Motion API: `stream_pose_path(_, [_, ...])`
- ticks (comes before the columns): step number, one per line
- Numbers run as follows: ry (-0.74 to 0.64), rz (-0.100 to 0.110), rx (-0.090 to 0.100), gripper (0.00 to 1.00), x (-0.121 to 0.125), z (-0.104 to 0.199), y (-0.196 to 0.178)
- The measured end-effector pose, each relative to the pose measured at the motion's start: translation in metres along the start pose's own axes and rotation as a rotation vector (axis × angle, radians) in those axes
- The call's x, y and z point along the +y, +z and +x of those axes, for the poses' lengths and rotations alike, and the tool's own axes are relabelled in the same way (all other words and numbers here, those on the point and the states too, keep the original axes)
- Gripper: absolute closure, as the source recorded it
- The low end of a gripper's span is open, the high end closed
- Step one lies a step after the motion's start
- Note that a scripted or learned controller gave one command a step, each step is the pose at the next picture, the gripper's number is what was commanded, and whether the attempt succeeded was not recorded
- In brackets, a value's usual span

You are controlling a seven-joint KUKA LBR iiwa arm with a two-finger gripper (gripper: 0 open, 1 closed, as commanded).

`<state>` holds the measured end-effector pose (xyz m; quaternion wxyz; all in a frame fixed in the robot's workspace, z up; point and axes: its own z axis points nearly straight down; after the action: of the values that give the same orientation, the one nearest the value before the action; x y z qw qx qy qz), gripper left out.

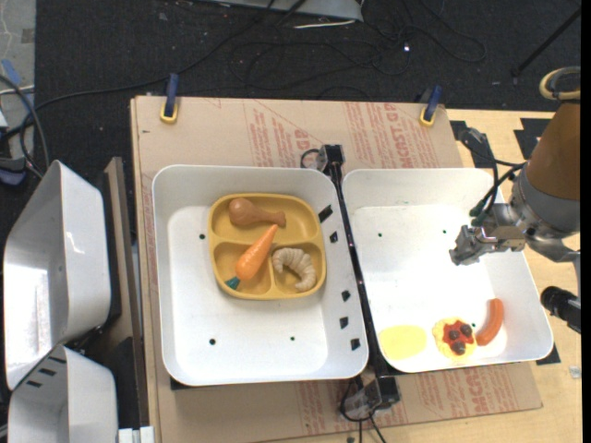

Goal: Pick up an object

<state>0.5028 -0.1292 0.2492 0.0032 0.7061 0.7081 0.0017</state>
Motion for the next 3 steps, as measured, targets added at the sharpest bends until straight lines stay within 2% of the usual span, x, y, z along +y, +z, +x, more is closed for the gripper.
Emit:
stream_pose_path(1, [0.0,0.004,0.001,1.0,0.001,0.0,-0.019])
stream_pose_path(3, [-0.006,0.005,0.004,1.0,0.024,0.118,-0.019])
